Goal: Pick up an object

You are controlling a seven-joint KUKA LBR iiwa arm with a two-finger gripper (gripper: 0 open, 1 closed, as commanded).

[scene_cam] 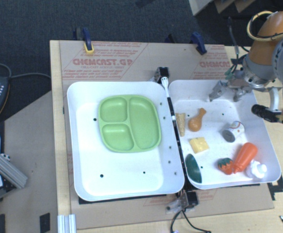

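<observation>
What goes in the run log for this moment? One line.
end effector: above right bin's far edge, holding nothing | carrot, yellow block: in right bin | green tray: left bin

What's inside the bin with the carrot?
The right bin holds a toy carrot, a chicken drumstick, a cheese wedge, a bread slice, a dark green piece and small grey and white items. Anything beneath them is hidden.

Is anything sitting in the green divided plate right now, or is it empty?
Empty. All three compartments of the green divided plate show bare green, and it lies flat in the left bin.
</observation>
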